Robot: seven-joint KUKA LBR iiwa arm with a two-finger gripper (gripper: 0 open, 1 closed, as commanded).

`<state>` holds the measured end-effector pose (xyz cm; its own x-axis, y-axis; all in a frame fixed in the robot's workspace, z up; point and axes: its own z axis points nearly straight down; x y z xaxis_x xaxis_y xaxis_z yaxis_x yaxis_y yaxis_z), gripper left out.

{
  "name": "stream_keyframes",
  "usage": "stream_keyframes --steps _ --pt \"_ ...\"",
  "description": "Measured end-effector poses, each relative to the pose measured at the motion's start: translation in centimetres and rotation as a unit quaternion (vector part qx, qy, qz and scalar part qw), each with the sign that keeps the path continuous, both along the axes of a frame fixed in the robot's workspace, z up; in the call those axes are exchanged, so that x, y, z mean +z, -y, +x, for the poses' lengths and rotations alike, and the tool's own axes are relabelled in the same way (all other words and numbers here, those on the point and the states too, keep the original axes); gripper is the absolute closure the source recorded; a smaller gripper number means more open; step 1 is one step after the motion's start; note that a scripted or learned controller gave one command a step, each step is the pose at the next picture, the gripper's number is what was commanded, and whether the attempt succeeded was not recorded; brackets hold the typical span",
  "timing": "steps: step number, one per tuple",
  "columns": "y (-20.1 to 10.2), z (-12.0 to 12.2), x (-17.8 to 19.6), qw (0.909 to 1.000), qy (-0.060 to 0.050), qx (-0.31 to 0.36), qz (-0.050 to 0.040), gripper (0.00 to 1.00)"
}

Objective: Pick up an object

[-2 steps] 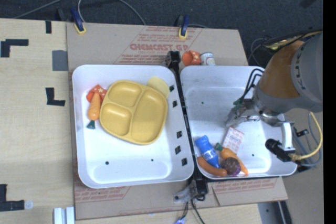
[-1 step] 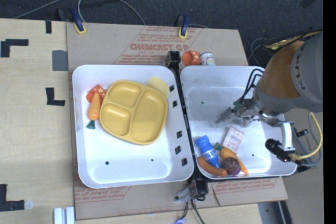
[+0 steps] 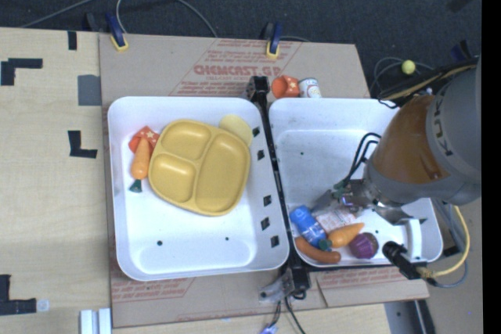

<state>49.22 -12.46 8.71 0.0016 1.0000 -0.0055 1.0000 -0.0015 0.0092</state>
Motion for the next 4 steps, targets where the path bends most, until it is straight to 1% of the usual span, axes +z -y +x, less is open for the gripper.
stream_keyframes --steps 1,2,3,4 --pt "-0.6 -0.4 0.1 1.0 0.006 -0.003 -0.0045 0.0" --pt "-3.0 8.6 3.7 1.0 -0.004 0.002 0.0026 0.0" --pt "-7.9 11.9 9.8 1.0 -0.004 0.002 0.0027 0.0" --pt "-9.7 7.0 9.7 1.0 -0.006 0.001 0.0029 0.0"
